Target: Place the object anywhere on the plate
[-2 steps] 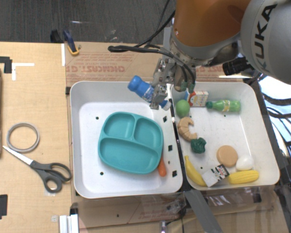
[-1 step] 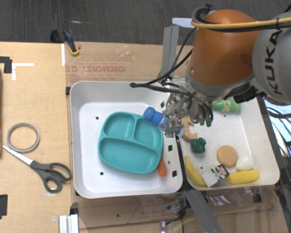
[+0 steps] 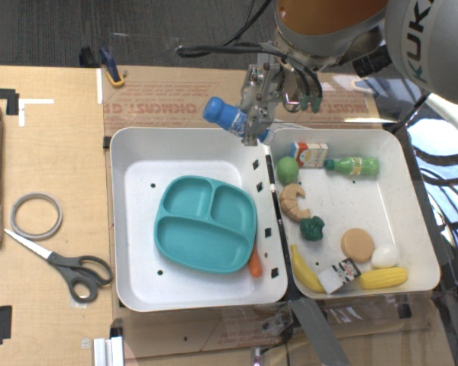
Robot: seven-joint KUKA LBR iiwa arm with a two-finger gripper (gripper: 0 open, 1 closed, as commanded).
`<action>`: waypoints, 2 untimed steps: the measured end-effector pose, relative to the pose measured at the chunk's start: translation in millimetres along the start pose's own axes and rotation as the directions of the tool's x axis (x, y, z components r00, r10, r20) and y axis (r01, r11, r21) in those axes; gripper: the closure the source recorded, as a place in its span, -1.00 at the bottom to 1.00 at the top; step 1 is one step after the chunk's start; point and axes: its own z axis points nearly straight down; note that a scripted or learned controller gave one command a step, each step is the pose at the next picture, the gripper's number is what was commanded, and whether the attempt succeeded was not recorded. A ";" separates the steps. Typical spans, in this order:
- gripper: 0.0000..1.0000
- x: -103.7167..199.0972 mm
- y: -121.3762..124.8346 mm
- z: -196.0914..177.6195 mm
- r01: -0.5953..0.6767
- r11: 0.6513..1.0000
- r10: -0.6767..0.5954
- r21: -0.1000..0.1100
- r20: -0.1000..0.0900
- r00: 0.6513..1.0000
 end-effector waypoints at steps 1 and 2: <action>1.00 56.7 37.0 -5.4 0.166 0.986 -0.166 0.000 -0.003 0.986; 1.00 101.3 -56.2 5.1 0.215 0.977 -0.215 0.000 -0.002 0.977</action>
